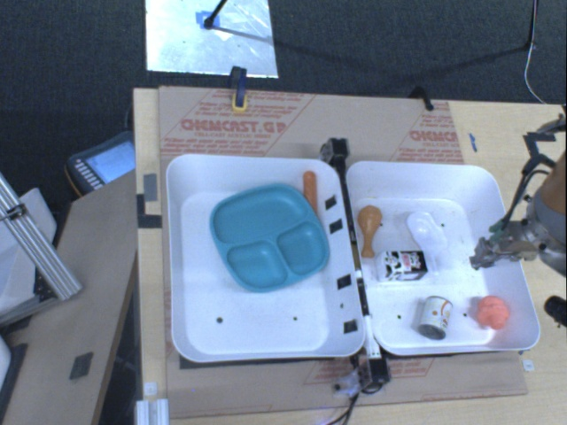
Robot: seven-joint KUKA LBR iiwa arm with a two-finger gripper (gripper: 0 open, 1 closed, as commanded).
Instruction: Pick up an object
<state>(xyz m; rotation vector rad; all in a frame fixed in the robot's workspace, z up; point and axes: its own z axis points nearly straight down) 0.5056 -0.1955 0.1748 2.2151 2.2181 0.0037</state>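
Observation:
The right bin [483, 189] holds several small objects: a tan wooden piece [368, 227] at its left, a clear plastic item [427, 231] in the middle, a black-and-white carton [403, 265], a small tin can [434, 316] lying near the front, and a pink-orange lump [493, 312] at the front right. My gripper [487, 252] hangs over the right side of this bin, above and behind the pink lump. Nothing shows between its tips.
The left bin [190, 237] bears a teal divided plate [268, 235], with an orange stick [309, 189] by the plate's far right edge. Black clips run along the divider [341, 237] between the bins. Cardboard lies beneath both bins.

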